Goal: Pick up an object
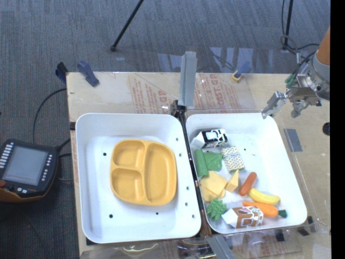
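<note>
Many toys point(234, 179) crowd the right bin point(288, 161); the released, empty end effector point(285, 104) at the desk's right edge risks pinching two.

A beige wooden tabletop point(135, 90) stands on grey carpet floor point(54, 31). A grey upright metal post point(187, 80) rises behind the junction of the two bins. A blue clamp point(87, 73) grips the tabletop's far left edge. A black-and-orange handheld control pendant point(26, 169) lies on the floor, left of the tabletop. A black tripod leg point(130, 19) crosses the carpet.
</note>
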